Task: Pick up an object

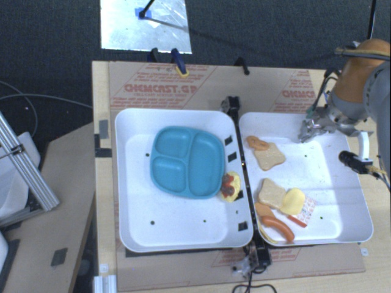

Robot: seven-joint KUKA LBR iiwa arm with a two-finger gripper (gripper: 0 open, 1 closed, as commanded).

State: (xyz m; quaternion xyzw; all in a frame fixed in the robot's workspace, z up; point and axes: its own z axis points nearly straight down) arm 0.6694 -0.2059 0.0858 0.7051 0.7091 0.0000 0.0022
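Note:
The right bin holds several toy foods: a bread slice with a small orange piece at its upper left, a second bread slice, a yellow piece on a red-and-white wrapper, and a sausage near the front left corner. My gripper hangs over the back of the right bin, right of the first bread slice and apart from it. I see nothing between its fingers.
The left bin holds a blue divided plate and a small yellow-and-red toy against its right wall. A black divider separates the bins. The arm's orange band rises at the right edge.

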